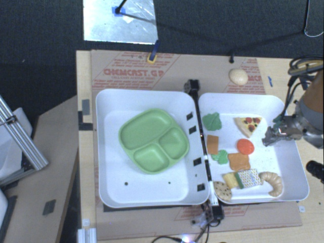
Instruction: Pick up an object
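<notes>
The right bin (283,105) holds several toy foods: a pizza slice (248,125), a red tomato slice (245,146), a green lettuce leaf (212,121), an orange slab (212,144), a broccoli piece (220,157), an orange square (239,162), a patterned packet (248,178), a cheese block (231,180), a cookie (220,190) and a croissant (272,182). My gripper (270,136) hangs over the right side of this bin, right of the tomato slice and the pizza. Nothing shows between its fingers.
The left bin (109,181) carries a green sectioned plate (153,140). A beige egg-like ball (238,76) lies on the cardboard behind the right bin. A shiny metal sheet (120,14) lies at the back. Cables hang by the arm at right.
</notes>
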Action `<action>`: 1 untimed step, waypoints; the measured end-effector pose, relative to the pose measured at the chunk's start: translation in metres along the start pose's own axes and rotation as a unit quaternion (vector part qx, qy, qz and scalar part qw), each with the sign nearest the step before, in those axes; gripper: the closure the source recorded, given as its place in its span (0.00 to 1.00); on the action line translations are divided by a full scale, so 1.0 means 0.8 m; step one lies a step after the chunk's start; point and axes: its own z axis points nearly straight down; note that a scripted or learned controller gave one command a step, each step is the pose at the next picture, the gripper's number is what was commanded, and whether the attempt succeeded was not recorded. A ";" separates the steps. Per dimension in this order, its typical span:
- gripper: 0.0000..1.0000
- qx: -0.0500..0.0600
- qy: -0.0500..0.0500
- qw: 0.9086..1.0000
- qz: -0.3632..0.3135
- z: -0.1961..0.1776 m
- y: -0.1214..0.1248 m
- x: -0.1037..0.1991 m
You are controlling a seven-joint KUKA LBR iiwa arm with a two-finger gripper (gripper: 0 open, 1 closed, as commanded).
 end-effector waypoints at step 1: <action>1.00 0.003 0.001 1.000 0.000 -0.004 0.001 0.000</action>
